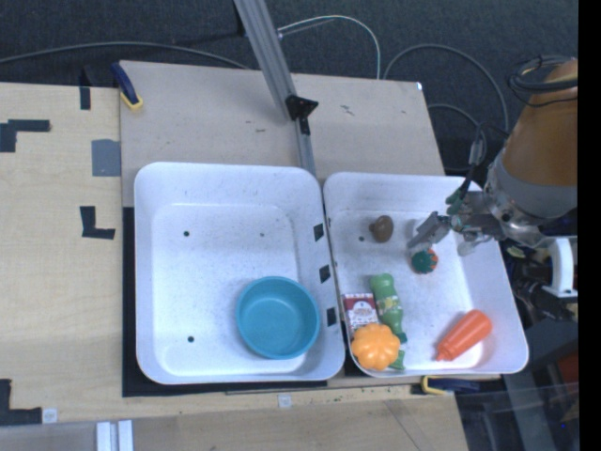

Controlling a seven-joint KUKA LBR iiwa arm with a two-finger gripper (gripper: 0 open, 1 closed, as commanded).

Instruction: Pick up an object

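No readable text. Small red-and-white carton [360,310] in the right bin [488,280] has a printed label, too blurred to read. No legible brands, numbers or signs on the bench [207,111].

Robotics lab: taped bench [56,252], twin white bins [150,252], loose cables [357,26].

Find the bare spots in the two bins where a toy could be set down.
Left bin: the whole floor behind and left of the blue bowl. Right bin: a patch between the green bottle and the carrot. Its front-left corner is crowded: carton, orange pumpkin.
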